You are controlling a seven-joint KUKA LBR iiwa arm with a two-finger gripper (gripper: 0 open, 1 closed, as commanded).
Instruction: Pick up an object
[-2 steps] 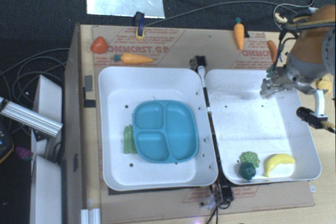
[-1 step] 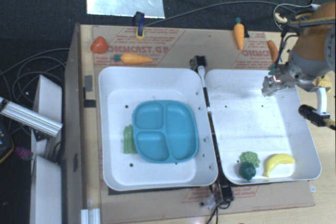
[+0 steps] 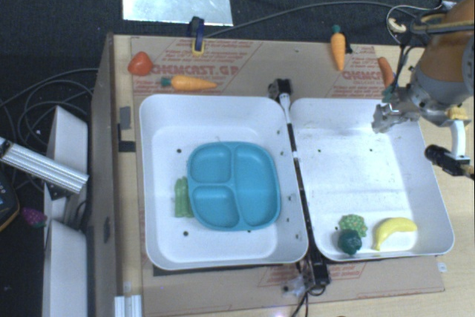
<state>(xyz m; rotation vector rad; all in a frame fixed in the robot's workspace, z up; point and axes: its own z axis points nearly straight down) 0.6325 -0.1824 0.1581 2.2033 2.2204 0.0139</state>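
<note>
Hovering with nothing in it, the gripper (image 3: 387, 117) has the banana (image 3: 393, 231) far below; can't tell its grip.

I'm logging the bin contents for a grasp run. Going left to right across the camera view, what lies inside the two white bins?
Green toy → blue divided plate → dark green toy, with a lighter green piece just above it → banana.
</note>
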